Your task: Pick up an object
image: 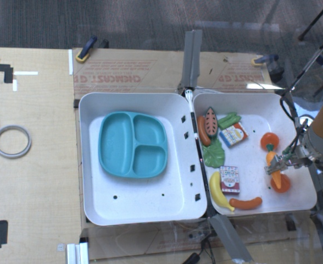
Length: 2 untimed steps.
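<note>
The right bin holds several toy foods. A yellow banana and a red sausage lie near its front edge, beside a small red and white box. Further back lie a green leaf, a blue and white box, a green vegetable and a watermelon slice. An orange fruit sits toward the right. My gripper hangs low at the bin's right side, directly over a small orange piece and just above a rounder orange piece.
The left bin holds a teal divided plate. A grey tape roll lies on the wooden bench far left. A blue clamp rests on the cardboard behind the bins. Cables hang at the right.
</note>
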Each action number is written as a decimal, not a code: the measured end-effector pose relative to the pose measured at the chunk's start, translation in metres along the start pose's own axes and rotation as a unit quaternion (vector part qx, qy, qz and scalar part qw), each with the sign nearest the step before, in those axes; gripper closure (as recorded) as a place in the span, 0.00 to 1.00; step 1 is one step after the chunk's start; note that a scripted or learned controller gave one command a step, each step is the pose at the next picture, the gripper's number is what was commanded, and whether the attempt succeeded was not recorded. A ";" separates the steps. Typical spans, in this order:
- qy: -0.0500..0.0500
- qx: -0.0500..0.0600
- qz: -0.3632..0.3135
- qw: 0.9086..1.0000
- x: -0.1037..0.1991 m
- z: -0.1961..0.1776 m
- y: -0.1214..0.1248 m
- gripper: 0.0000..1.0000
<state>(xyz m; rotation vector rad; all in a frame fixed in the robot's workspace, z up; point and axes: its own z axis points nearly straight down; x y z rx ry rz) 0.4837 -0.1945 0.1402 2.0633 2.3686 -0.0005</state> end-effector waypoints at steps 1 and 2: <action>0.001 0.000 -0.016 1.000 0.014 0.049 -0.004 1.00; 0.000 0.001 0.081 0.997 0.070 -0.052 0.008 1.00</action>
